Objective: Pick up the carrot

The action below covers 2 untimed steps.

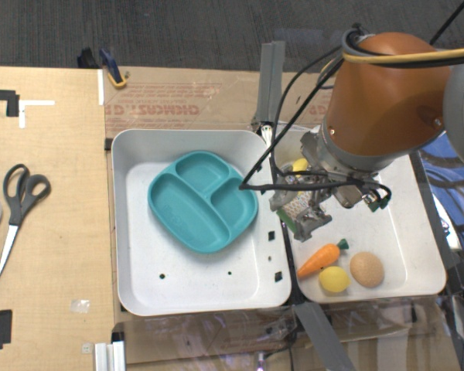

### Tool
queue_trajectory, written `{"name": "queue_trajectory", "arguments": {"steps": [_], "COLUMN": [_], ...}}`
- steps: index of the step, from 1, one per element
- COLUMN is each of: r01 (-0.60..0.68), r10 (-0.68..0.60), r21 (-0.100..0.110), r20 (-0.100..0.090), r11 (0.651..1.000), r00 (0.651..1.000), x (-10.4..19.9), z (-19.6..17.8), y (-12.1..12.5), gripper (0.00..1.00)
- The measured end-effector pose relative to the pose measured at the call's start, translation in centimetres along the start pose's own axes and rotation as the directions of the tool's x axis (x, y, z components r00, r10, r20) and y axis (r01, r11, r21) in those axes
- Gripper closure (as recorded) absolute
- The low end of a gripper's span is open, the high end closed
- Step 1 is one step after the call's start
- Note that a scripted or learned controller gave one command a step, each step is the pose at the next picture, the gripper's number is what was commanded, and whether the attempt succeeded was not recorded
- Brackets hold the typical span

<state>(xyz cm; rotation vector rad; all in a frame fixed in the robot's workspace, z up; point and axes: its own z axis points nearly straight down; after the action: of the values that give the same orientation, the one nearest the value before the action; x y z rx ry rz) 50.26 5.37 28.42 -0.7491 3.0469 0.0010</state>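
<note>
**Carrot lies loose in the right bin, below the gripper**

Much of the right bin (417, 284) is covered by the arm's orange wrist band (387, 99), so the bin's far half cannot be made out. A small yellow thing (299, 165) is glimpsed beside the wrist, but it is mostly hidden and cannot be identified. The gripper (305, 215) is seen as a tangle of grey metal and black cables; whether it is wide or narrow cannot be told, and nothing is seen held in it. The arm is cut off by the right edge and the top of the view.

The two white bins are set side by side on a bench covered with brown cardboard (185, 103). To the left a pale wooden surface (46, 207) is seen, on which a pair of scissors (17, 203) is laid. Dark carpet (139, 14) is seen beyond the bench. In the left bin (139, 284) a teal divided plate (203, 201) is laid flat, near the far side.

The carrot (321, 258) is found in the near part of the right bin, close to the wall shared with the left bin, lying slanted with its green top pointing to the right and away. A lemon (334, 279) is touching it on the near side, and a tan egg-shaped thing (366, 270) is placed just beside the lemon.

The arm is reached in from the right, with the wrist bent down over the right bin and the gripper hung just beyond the carrot, apart from it.
</note>
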Motion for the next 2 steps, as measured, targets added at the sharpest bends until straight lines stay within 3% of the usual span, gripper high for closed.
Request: {"name": "queue_trajectory", "arguments": {"steps": [1, 2], "r01": [0.278, 0.241], "r10": [-0.278, -0.241], "r21": [-0.001, -0.002], "r20": [-0.002, -0.003], "r11": [0.961, 0.971], "r00": [0.961, 0.971], "x": [1.4, -0.9], "z": [3.1, 6.6], "y": [-0.2, 4.9], "gripper": [1.00, 1.00]}}
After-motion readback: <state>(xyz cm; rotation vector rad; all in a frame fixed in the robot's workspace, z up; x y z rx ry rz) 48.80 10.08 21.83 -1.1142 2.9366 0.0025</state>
